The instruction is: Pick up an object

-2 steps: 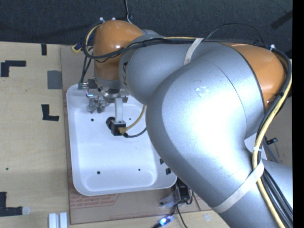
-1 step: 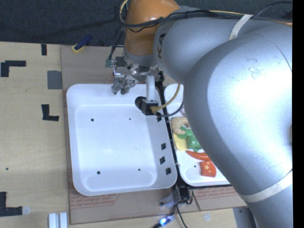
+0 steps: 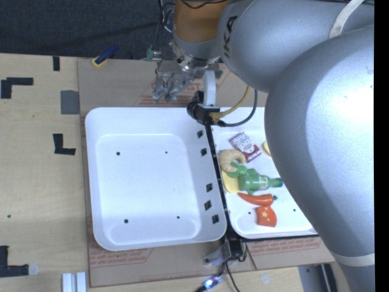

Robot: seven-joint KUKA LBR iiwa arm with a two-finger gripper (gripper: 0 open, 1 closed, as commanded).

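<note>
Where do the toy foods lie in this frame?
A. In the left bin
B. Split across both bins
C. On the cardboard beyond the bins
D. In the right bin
D: the green bottle, red chili and the rest lie in the right bin.

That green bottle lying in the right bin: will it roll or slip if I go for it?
The green bottle lies on its side, so a nudge may roll it. Its surface looks glossy, so likely somewhat slippery. A red pepper and a tan pastry crowd it and may shift too.
</note>
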